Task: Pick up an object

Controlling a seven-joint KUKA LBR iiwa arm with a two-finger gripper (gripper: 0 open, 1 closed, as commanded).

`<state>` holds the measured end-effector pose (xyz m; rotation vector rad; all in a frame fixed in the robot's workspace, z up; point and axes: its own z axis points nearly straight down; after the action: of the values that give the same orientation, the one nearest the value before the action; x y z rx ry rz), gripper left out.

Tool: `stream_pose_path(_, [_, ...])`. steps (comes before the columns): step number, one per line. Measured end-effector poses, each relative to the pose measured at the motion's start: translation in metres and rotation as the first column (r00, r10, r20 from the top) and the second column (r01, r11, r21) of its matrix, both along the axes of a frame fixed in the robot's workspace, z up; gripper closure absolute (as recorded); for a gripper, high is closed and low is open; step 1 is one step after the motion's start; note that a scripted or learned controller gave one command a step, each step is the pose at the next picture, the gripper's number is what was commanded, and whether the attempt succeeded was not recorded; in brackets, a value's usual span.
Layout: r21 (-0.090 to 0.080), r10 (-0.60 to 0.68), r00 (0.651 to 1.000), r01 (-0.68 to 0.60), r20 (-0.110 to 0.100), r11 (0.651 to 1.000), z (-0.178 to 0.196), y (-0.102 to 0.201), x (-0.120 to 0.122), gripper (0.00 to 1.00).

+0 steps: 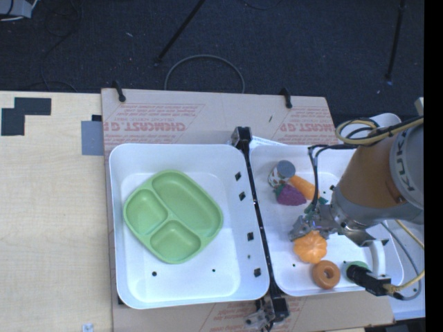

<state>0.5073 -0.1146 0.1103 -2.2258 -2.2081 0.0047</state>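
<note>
Down in the right bin [280, 282] my gripper [309, 224] sits low, just above a round orange ball-like thing [311, 247] with a smooth skin. It looks dark and small from up here, so whether it is wide or narrow is hard to say, and I cannot see anything held in it. Near the ball lies a brown ring shaped like a donut [325, 274]. Farther back are a purple lump [291, 196], a small carrot-like orange piece [302, 184] and a grey round thing [284, 169], all bunched together. My big arm hides part of this bin. The left bin [138, 289] holds a shiny green plate [173, 216] with three dips.
</note>
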Motion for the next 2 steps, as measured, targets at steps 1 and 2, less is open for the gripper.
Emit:
stream_pose_path(1, [-0.003,0.009,1.0,-0.009,0.009,1.0,0.063,-0.003,0.0,1.0])
stream_pose_path(2, [-0.003,0.008,1.0,-0.008,0.008,1.0,0.111,-0.007,0.009,1.0])
